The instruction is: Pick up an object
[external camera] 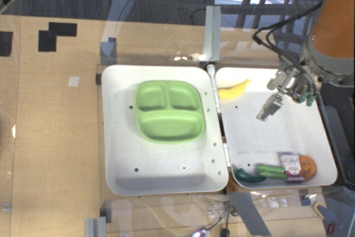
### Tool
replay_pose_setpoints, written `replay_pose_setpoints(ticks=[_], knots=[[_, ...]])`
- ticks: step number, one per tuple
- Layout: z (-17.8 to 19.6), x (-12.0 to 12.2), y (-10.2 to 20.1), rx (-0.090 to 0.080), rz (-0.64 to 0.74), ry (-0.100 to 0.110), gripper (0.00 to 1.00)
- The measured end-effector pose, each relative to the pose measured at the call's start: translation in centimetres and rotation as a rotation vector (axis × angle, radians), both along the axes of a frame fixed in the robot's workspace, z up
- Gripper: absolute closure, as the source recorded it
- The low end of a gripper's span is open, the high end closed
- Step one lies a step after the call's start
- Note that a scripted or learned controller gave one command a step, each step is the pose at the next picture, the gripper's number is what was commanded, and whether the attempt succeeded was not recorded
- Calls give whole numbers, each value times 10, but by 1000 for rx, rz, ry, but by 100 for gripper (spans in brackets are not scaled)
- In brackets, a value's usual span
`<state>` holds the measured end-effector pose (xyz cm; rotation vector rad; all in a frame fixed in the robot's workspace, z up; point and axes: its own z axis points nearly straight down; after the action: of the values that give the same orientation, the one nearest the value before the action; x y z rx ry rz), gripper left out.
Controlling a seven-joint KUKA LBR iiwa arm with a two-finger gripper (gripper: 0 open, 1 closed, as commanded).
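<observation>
Wooden worktop (50,119) carries two bins; arm (333,19) leans over the right bin (249,136), gripper (270,108) empty, whether open I cannot tell.

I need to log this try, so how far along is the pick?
Nothing looks picked yet. The pincer hangs over the right bin, with nothing seen in it. The banana lies at the bin's far left corner; the green item and the packet lie along the near wall. Grasp and lift remain.
</observation>
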<state>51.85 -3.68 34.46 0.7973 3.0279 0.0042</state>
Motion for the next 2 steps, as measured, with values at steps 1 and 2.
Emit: replay_pose_setpoints(ticks=[1,2], knots=[[-14,15,44,-6,775,0,0],[4,61,19,-10,1007,-2,0]])
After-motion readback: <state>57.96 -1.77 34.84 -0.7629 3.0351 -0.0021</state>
